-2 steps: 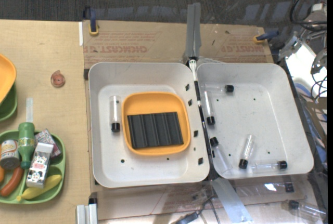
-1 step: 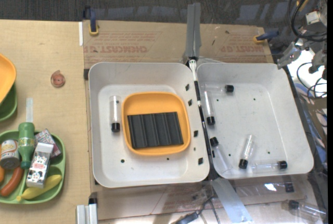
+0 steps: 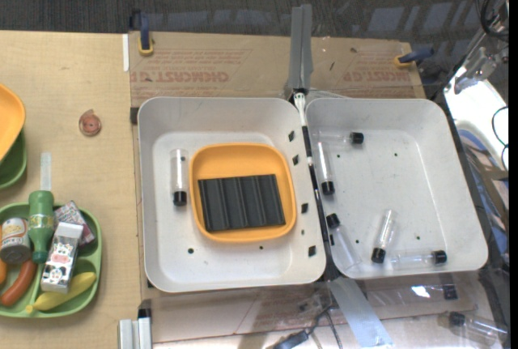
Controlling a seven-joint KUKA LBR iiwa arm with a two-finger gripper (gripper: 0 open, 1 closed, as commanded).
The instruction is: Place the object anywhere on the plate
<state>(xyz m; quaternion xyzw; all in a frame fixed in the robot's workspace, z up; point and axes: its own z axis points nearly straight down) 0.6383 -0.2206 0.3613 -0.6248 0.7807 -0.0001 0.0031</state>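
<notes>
We see the orange plate (image 3: 243, 202) in the left bin (image 3: 154, 177), awaiting a tube (image 3: 381, 232) from the right bin (image 3: 453, 177); of the gripper's state we cannot tell.

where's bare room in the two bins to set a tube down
Right bin: the middle is bare, between the cap at the top and the tubes along the near edge. Left bin: crowded by the orange plate and dark block; bare strip along the near edge.

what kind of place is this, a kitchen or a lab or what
Most likely a robot test bench in a lab, not a kitchen: two white bins sit on cardboard clamped to the bench, clear tubes lie in the right one, and toy food fills a green tray nearby.
</notes>
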